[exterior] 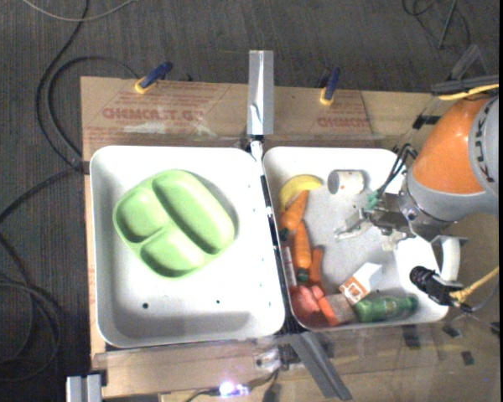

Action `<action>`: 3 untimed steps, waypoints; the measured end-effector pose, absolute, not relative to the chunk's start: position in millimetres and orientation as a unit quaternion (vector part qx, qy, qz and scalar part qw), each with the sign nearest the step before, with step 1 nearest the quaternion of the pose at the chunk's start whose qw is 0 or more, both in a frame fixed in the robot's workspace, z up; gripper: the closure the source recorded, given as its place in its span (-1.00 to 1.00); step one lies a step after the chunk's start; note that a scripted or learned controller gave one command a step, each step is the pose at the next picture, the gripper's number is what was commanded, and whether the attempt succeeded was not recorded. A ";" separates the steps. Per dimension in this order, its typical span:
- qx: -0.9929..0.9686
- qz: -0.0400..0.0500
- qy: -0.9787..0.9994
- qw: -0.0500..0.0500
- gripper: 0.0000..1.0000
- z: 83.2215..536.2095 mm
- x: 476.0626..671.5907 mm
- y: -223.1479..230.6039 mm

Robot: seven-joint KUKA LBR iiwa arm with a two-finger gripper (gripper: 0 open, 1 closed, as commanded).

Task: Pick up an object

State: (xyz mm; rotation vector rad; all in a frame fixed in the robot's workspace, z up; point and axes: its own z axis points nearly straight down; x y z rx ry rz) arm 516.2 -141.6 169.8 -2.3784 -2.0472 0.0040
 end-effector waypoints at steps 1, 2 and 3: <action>-0.725 -0.005 -0.689 -0.008 -1.00 103.6 494.9 -122.1; -0.712 0.002 -0.702 0.000 -1.00 170.0 528.1 -164.8; -0.716 0.000 -0.698 -0.001 -1.00 93.3 488.7 -124.6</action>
